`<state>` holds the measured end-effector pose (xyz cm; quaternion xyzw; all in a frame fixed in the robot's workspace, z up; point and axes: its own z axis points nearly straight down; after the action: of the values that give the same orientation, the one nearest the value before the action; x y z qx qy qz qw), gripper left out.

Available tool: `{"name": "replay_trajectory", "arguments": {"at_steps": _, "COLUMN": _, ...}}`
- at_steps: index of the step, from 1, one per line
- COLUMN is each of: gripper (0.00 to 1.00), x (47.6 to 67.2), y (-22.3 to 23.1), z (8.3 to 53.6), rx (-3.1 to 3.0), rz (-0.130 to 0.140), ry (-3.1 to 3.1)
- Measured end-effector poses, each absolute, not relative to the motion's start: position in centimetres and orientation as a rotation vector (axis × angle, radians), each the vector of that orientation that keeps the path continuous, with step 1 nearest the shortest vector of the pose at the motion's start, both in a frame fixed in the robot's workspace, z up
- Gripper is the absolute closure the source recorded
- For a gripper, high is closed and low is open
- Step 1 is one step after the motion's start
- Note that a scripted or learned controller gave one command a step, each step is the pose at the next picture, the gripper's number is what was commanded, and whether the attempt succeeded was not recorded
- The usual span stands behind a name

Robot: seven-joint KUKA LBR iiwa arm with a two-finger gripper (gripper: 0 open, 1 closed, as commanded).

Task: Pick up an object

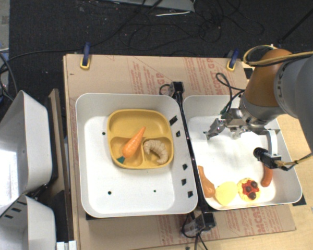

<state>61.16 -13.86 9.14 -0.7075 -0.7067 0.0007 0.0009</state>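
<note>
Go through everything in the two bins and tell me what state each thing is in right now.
Yellow plate: flat in the left bin.
Carrot: lying across the plate's divider.
Shrimp: curled in the plate's right compartment.
Sausage: lying in the right bin.
Tart: lying beside the yellow disc.
Gripper: above the right bin, holding nothing visible.

A robotics lab: a bare plywood desk (146,69) held by yellow clamps (85,61) at its far edge, loose black cables (161,27) trailing over dark carpet (36,20) beyond, and two white bins (94,191) set up for trials.
</note>
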Motion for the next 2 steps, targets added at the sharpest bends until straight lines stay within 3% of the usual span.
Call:
{"name": "replay_trajectory", "arguments": {"at_steps": 1, "gripper": 1.00, "x": 61.2, "y": -13.9, "z": 10.3, "rx": -2.224, "rz": -0.001, "ry": -2.221}}
{"name": "replay_trajectory", "arguments": {"at_steps": 2, "gripper": 1.00, "x": 61.4, "y": -12.8, "z": 15.7, "rx": -2.221, "rz": -0.006, "ry": -2.229}}
